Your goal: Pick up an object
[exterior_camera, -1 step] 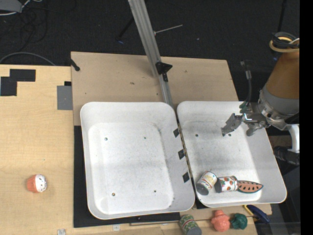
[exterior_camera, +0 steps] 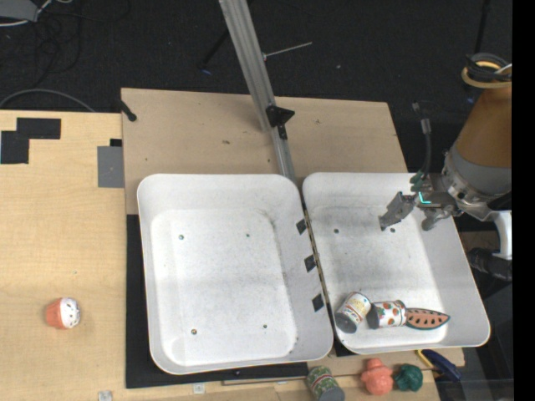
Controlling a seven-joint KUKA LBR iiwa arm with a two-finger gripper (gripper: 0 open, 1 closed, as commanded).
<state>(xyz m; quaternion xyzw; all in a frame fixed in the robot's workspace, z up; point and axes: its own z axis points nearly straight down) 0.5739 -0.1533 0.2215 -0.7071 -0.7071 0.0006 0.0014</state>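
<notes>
My claw (exterior_camera: 410, 211) hangs over the right bin (exterior_camera: 376, 249) toward its two o'clock corner, fingers spread and holding nothing. I judge this the approach step. The targets lie well apart at six o'clock along the near wall: a small can (exterior_camera: 354, 311), a spotted cup (exterior_camera: 388, 314) and a watermelon slice (exterior_camera: 426, 317). Next I need to travel there, then descend.

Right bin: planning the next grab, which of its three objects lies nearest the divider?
The small can, leftmost in the row; the spotted cup and watermelon slice lie farther right.
</notes>
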